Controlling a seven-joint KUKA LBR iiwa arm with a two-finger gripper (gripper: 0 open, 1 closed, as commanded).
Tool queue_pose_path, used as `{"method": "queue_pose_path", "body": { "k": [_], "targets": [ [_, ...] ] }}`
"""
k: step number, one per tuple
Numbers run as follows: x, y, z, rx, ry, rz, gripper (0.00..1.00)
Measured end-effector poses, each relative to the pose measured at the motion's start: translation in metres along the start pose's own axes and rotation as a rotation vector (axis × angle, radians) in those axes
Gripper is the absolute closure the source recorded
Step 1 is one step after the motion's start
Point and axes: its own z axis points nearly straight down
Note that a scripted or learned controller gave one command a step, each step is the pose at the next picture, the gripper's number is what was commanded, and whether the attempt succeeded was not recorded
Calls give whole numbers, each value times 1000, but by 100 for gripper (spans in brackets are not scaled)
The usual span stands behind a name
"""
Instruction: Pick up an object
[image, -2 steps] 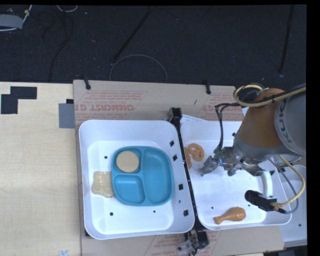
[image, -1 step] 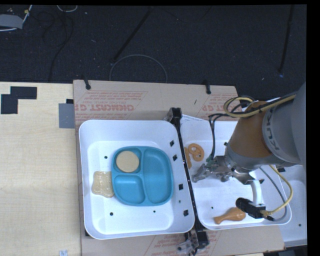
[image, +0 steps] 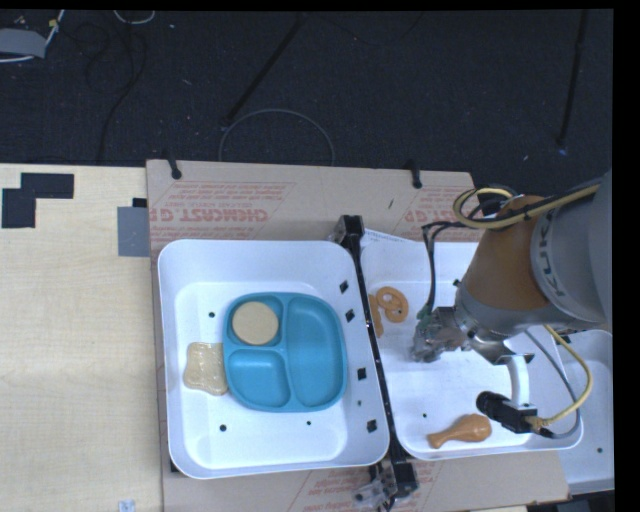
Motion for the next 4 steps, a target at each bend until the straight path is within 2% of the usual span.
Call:
{"method": "queue_pose_path", "body": {
  "k": [1, 3, 4],
  "targets": [
    [-5, -9, -51, -5, -1, -1, 100],
    [-5, -4, -162, -6, -1, -7, 100],
    [51, 13, -151, -1, 0, -10, 100]
  ]
}}
